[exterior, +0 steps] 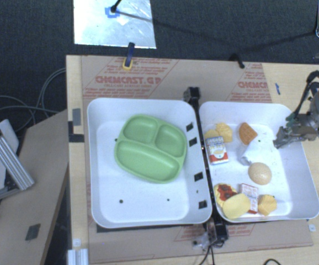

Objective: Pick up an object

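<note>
The right bin (292,164) holds several toy foods: a yellow piece (220,131), an orange-brown piece (247,132), a red and white carton (217,149), a tan round bun (260,173), a small grey piece (244,160), a yellow lemon-like piece (235,205), a red item (224,191), a small white and red packet (250,192) and a yellow chunk (267,204). My gripper (283,137) hangs over the bin's right part, right of the orange-brown piece, with nothing seen between its tips.
The left bin (101,164) holds a green divided plate (151,148). A black divider with clips (199,148) runs between the bins. A metal sheet (114,14) lies beyond the bench, and an aluminium frame (2,153) stands at the left.
</note>
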`<state>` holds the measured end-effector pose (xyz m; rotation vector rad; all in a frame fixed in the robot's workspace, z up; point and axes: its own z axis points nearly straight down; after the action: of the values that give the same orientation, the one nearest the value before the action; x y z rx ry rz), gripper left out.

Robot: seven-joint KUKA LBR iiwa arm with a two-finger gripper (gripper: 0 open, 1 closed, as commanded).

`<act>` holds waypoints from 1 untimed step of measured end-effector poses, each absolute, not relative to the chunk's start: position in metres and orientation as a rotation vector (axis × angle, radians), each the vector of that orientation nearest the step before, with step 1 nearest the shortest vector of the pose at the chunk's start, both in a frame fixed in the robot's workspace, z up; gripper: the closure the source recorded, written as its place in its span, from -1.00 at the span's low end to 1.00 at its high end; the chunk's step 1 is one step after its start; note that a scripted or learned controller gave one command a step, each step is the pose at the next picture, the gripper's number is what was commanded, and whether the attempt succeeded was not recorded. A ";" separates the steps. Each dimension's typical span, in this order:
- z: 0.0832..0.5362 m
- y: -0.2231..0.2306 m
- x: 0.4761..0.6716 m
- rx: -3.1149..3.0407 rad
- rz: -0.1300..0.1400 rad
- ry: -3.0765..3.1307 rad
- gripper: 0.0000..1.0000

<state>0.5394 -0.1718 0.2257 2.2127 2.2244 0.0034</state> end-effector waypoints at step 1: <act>0.227 -0.128 0.536 2.212 0.003 2.231 1.00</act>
<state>0.5358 -0.1285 0.2269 2.2121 2.2312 0.0032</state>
